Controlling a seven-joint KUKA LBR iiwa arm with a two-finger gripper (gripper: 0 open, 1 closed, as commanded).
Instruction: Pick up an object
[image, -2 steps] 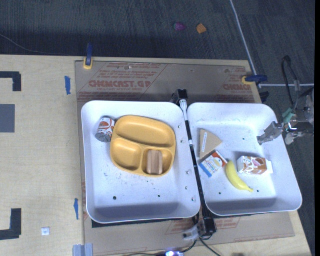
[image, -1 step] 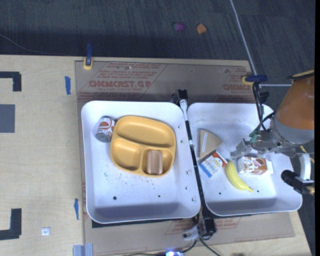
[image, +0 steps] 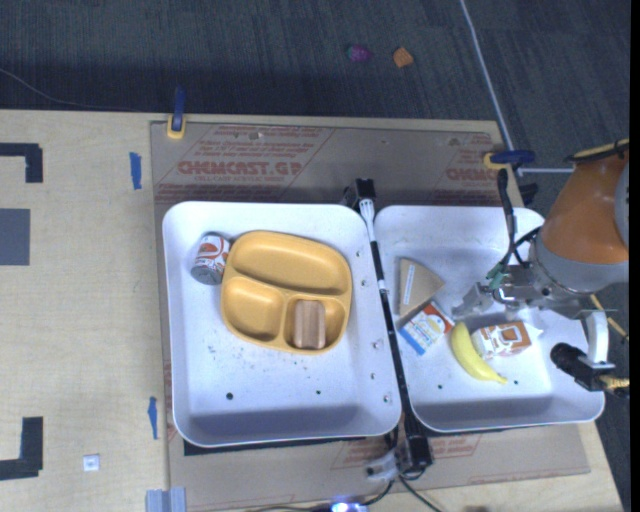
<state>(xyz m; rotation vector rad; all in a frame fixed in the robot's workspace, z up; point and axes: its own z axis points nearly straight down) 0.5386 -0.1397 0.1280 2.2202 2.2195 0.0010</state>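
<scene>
Nearest the lens, at the bottom of the frame, run the front rims of the two white bins: the left bin and the right bin, set side by side so that a thing can be taken from either.

Low in the right half of the frame, on the right bin's floor, a banana lies curved, touching a small white carton with a brown print just to its right. To its left sits a small packet in blue, white and orange, and above that a tan wedge-shaped piece. These loose items are clustered mid-bin, likely dropped in as pick targets; any one would serve the task.

Over them, the gripper hangs at the right of the frame beneath the grey arm and its orange band, just above the carton. How its fingers are set I cannot tell, and nothing is seen held between them. My reading is that it is positioned for the carton or banana.

In the left bin, middle-left of the frame, a yellow divided tray holds a brown block in its lower right compartment. A small can lies against the tray's upper left edge.
</scene>
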